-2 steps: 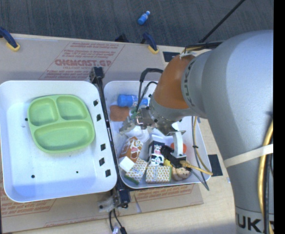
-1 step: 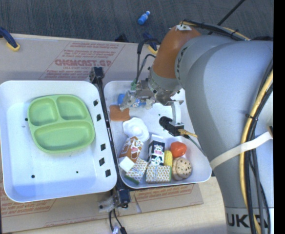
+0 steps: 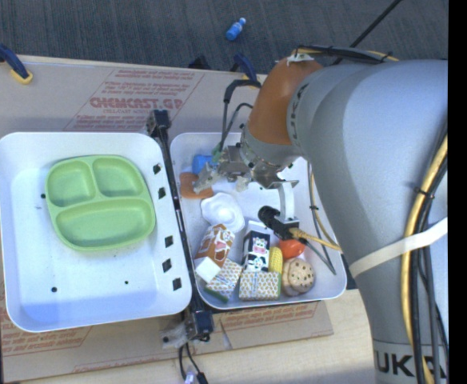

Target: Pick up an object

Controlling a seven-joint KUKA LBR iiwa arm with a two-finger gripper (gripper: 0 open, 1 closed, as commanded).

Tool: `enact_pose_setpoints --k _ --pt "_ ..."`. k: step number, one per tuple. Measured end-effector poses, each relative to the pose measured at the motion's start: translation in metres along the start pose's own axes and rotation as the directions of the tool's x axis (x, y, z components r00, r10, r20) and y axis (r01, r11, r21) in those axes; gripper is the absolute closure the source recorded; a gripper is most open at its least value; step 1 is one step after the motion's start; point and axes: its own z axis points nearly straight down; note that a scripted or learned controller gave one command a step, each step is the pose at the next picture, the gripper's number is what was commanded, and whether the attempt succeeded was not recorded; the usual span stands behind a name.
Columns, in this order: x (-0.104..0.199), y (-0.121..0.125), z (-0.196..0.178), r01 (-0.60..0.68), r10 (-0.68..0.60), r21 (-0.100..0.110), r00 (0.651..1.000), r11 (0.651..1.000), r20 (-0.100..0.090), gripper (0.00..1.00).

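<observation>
On the left of the desk (image 3: 49, 86), a white bin (image 3: 17, 278) holds one green divided plate (image 3: 100, 201) with three compartments, lying flat toward the bin's upper part. The second white bin (image 3: 329, 282) sits just beside it on the right, crowded with small things. One blue piece (image 3: 201, 164) and one orange-brown piece (image 3: 189, 184) lie near its upper left corner, one white cup-like thing (image 3: 221, 212) sits near the middle, and along the lower edge are two patterned packets (image 3: 244, 282), one black-and-white carton (image 3: 257, 252), one yellow corn cob (image 3: 275, 258), one red-orange piece (image 3: 293, 248) and one cookie (image 3: 299, 274). The grey arm (image 3: 377, 150) reaches in from the right, its orange band (image 3: 272, 106) bent down over the upper part of this bin. The gripper (image 3: 237, 165) sits low by the blue piece; I cannot tell how it is set.
</observation>
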Motion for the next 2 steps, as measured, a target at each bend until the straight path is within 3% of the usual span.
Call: enact_pose_setpoints --k 1,2 --pt "0.0002 0.0004 -0.0105 0.003 -0.003 0.001 1.000 1.000 -0.001 1.00" --pt "0.0002 0.0003 -0.0104 0.003 -0.003 0.001 1.000 1.000 -0.001 0.00"
